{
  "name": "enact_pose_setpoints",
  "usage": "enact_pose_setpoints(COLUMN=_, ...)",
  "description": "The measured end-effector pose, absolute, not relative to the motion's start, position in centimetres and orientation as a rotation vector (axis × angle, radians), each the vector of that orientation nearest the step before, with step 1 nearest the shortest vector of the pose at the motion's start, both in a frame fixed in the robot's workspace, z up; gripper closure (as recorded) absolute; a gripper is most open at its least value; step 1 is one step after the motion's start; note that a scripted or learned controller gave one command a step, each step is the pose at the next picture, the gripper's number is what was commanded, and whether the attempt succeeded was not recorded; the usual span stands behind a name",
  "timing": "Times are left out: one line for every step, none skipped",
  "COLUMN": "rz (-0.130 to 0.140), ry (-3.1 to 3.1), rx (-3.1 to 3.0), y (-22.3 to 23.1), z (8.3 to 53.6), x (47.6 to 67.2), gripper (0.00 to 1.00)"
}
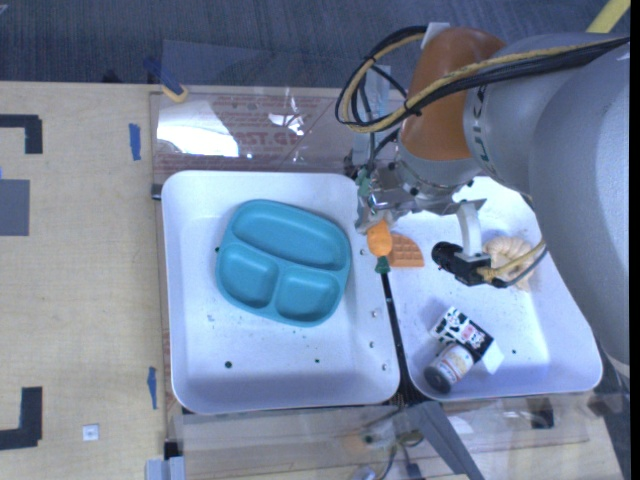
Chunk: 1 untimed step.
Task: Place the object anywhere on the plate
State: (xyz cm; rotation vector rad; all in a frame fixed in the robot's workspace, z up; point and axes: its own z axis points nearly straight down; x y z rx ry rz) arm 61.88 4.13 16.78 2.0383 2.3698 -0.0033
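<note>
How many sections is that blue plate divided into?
3. The blue plate, in the left bin, has one large section along its far side and two nearer the camera: a left small section and a right small section. None appears hidden.

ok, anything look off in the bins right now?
The cow-print container lies on its side at the front of the right bin. The blue plate sits skewed in the left bin. No spill or damage visible.
</note>
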Motion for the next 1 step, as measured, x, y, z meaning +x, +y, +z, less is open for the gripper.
enact_pose_setpoints(rz=0.000, ry=2.393, rx=2.033, y=5.22, z=16.26, x=61.61, gripper=0.00)
